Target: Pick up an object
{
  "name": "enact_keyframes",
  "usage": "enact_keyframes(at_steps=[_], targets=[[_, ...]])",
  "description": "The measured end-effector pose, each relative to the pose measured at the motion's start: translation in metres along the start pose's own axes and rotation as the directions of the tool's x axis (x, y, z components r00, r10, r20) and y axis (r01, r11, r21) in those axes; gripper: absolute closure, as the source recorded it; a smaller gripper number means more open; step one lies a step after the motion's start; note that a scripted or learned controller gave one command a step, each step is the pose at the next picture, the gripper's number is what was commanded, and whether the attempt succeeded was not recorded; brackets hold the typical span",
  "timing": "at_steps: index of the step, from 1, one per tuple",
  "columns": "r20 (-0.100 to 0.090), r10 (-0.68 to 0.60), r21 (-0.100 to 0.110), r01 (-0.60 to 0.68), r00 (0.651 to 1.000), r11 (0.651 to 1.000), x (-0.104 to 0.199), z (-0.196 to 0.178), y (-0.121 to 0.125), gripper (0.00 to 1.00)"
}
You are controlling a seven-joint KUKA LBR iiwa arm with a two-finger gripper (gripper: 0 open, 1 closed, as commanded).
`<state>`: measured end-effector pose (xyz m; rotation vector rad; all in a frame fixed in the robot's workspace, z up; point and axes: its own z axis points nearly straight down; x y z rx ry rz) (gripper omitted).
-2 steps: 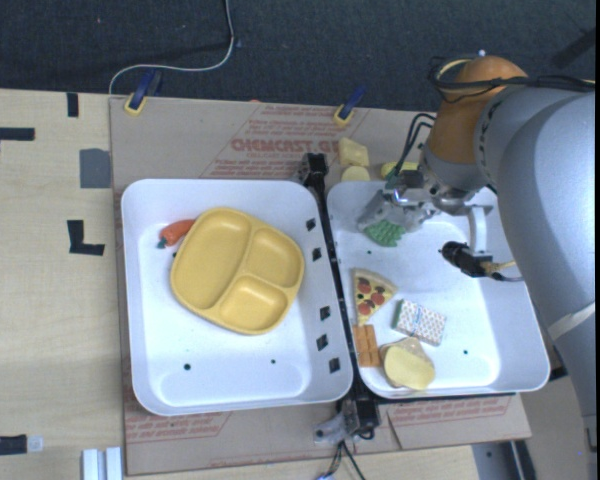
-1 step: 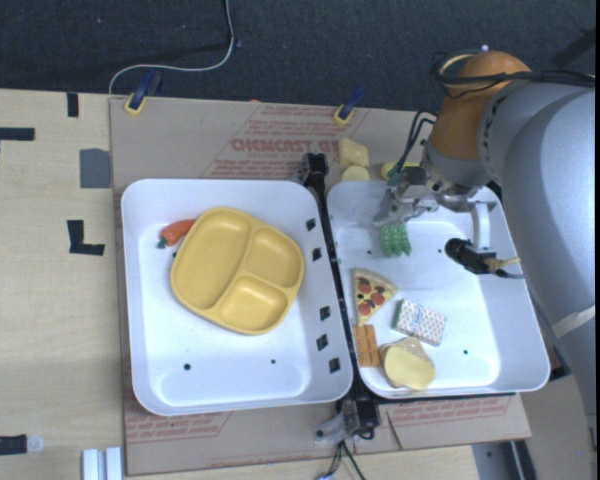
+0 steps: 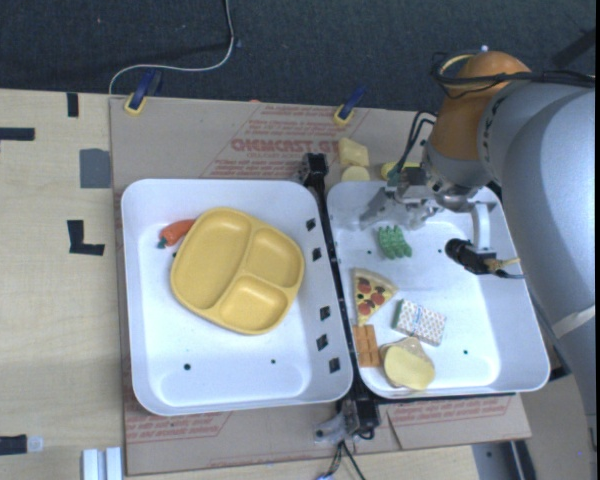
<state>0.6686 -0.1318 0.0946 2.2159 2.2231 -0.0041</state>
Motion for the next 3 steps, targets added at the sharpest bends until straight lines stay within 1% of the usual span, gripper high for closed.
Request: enact_keyframes(at_steps=[1,2,3], targets=[[-0.001,0.002,0.0,-0.002,1.0,1.0,-0.003,0.01,-0.026,0.0],[-0.002,0.002,-0.001,-0.002,1.0,1.0,-0.002,0.0,-0.025,1.0],[-0.006,-0.005,-0.008,0.005,1.0,1.0,0.069,-0.096,-0.027,1.0]])
